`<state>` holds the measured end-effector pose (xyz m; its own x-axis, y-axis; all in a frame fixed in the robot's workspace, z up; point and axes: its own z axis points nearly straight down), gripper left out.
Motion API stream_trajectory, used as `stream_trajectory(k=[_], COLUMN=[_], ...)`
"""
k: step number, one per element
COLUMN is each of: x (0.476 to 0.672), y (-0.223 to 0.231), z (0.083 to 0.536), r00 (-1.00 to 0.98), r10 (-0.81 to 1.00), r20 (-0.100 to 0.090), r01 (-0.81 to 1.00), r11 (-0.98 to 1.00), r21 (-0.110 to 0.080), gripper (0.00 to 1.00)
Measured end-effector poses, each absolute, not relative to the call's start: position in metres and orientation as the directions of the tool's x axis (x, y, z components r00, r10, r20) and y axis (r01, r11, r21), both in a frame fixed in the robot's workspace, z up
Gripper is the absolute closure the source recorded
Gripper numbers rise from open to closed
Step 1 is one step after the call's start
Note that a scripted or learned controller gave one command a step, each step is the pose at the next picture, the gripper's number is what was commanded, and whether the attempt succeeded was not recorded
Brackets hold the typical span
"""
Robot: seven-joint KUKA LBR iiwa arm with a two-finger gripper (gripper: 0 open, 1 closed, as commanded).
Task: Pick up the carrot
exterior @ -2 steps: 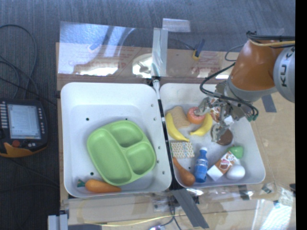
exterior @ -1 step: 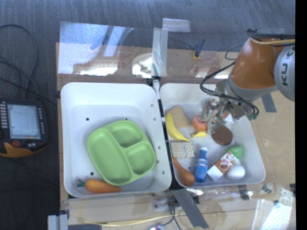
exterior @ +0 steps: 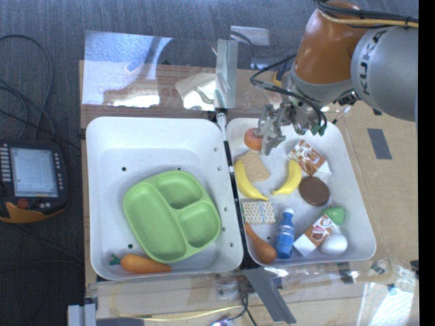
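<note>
The carrot (exterior: 139,264), orange with a small green top, lies flat in the front left corner of the left bin (exterior: 109,148), just in front of a green divided plate (exterior: 173,214). My gripper (exterior: 272,138) hangs over the back left corner of the right bin (exterior: 355,182), far from the carrot. It is beside a small red-orange round thing (exterior: 252,140). Its fingers look open with nothing between them.
The right bin is crowded: two bananas (exterior: 246,182) (exterior: 291,178), a cracker (exterior: 256,167), a patterned square (exterior: 258,212), a brown disc (exterior: 315,191), a blue bottle (exterior: 285,233), a small carton (exterior: 307,156) and a brown-orange oblong piece (exterior: 262,246). A ridge divides the bins.
</note>
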<state>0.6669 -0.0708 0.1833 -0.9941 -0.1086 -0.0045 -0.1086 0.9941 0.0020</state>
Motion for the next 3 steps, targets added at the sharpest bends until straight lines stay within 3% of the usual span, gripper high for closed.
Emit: stream_trajectory(k=[1, 2, 3], x=[0.671, 0.629, 0.62], y=[-0.127, -0.082, -0.038], z=[0.323, 0.379, 0.343], r00=[-0.968, -0.97, -0.981], r10=[-0.252, -0.244, -0.194], r20=[-0.011, -0.009, 0.002], r01=[-0.252, -0.244, -0.194], r11=[0.968, 0.97, 0.981], r21=[-0.006, -0.002, 0.003], gripper=[1.0, 1.0, 1.0])
